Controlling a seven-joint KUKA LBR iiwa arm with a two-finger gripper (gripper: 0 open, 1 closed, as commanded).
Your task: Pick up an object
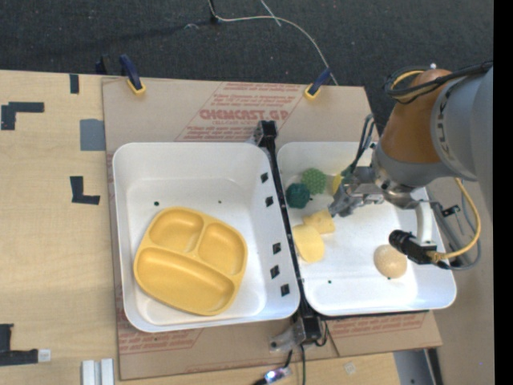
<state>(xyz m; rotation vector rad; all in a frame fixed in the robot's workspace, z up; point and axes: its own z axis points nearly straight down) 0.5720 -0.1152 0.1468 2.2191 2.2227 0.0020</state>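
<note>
My gripper [343,201] hung low in the right bin [417,295], and I could not tell its state from this view. Nearest lay the pale yellow piece [319,223], just beside and below-left of it. A little further, up and to the left, were the light green ball [313,180] and the dark green ball [297,195].

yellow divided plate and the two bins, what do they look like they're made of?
Yellow divided plate: looks like moulded plastic with a smooth, slightly glossy finish; soft highlights show along its rounded compartment ridges. Left bin and right bin: probably thin formed plastic, white and smooth, with rounded corners and a faint sheen. Painted metal cannot be ruled out from this view.
</note>
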